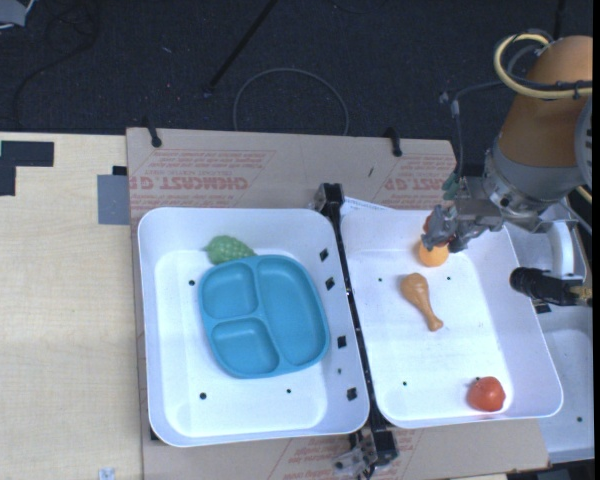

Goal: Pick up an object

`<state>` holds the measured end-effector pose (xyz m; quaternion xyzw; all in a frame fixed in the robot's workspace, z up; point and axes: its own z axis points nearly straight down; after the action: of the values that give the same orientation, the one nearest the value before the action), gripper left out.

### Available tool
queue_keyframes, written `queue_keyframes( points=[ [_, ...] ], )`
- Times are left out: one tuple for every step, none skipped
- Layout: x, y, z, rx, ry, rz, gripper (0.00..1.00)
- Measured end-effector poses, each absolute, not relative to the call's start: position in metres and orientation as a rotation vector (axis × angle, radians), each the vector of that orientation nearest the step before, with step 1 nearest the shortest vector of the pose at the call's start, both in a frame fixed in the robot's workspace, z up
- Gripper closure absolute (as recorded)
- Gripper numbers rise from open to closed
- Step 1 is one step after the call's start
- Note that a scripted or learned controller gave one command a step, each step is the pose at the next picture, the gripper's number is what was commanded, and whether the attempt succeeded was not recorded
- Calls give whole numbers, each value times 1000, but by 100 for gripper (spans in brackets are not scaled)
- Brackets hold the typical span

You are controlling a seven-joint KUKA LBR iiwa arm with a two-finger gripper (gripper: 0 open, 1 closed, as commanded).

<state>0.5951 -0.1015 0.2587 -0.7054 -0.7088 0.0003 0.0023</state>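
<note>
In the right bin (520, 368) lie three toy foods. A tan chicken drumstick (420, 298) rests near the bin's middle and a red tomato (487, 394) sits in the front right corner. An orange round piece (432, 254) lies at the back of the bin. My gripper (442, 234) hangs right over that orange piece, its dark fingers down at the piece's top, hiding part of it. I cannot tell whether the piece sits between the fingers or just below them.
The left bin (170, 388) holds a blue divided plate (262, 315) and a green leafy toy (228, 249) behind it. A black clamp rail (345, 318) divides the two bins. The grey arm with its orange band (550, 108) enters from the upper right.
</note>
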Motion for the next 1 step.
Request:
queue_keyframes(
  points=[
    [602, -56, 251, -2215, -2222, 2, 100]
  ],
)
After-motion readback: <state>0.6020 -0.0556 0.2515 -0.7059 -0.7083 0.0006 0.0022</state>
